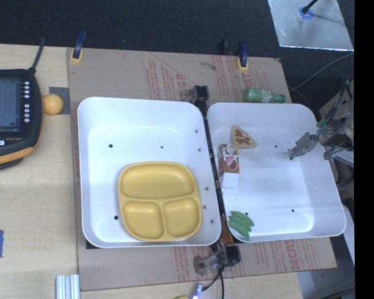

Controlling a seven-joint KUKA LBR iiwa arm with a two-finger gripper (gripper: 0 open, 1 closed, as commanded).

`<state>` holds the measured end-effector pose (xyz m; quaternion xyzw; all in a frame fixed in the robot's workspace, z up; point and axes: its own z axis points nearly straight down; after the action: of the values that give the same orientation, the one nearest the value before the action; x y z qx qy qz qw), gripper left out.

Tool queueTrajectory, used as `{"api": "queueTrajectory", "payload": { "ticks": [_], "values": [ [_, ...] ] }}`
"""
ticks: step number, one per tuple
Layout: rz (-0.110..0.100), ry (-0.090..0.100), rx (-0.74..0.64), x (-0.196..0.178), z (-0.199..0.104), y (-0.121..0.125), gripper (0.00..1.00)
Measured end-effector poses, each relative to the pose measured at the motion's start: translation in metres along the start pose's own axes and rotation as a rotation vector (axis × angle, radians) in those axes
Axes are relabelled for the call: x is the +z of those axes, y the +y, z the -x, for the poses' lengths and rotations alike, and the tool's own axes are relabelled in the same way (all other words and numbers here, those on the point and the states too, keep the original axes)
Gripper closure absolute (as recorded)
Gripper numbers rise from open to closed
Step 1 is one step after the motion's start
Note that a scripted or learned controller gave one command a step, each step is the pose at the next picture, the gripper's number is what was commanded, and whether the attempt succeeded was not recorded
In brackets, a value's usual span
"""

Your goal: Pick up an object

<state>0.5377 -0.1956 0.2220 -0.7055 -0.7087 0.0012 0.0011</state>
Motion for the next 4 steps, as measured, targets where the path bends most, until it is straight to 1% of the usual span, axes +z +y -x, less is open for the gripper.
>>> {"api": "queueTrajectory", "payload": {
  "ticks": [1,2,3,4],
  "values": [
    [0.000,-0.001,-0.002,0.040,-0.089,0.079,0.00],
    [-0.002,-0.001,-0.002,0.127,-0.083,0.119,0.00],
    [-0.001,-0.001,-0.001,0.130,-0.089,0.115,0.00],
    [-0.001,0.000,0.002,0.130,-0.080,0.103,0.00]
  ]
}}
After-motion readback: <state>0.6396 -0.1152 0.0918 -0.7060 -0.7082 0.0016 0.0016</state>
